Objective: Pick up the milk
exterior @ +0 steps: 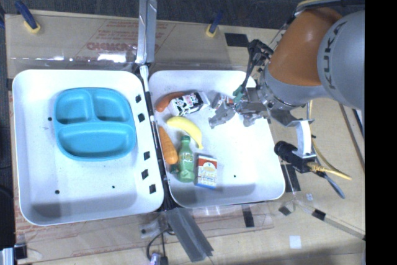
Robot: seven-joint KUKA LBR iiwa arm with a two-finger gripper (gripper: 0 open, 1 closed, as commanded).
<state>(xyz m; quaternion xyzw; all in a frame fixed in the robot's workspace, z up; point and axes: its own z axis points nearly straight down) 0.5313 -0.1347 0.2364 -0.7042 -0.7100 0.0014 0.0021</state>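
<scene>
The arm reaches over the right bin [260, 192], its gripper [221, 112] just beside the milk [187, 103], jaws apart and holding nothing.

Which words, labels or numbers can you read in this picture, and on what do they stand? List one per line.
"KUKA": partly seen on the grey arm.
Red print on the cardboard: too blurred to read.
Milk carton: cow pattern, print unreadable.
Small box: label too small.
Green bottle: nothing legible.
</scene>
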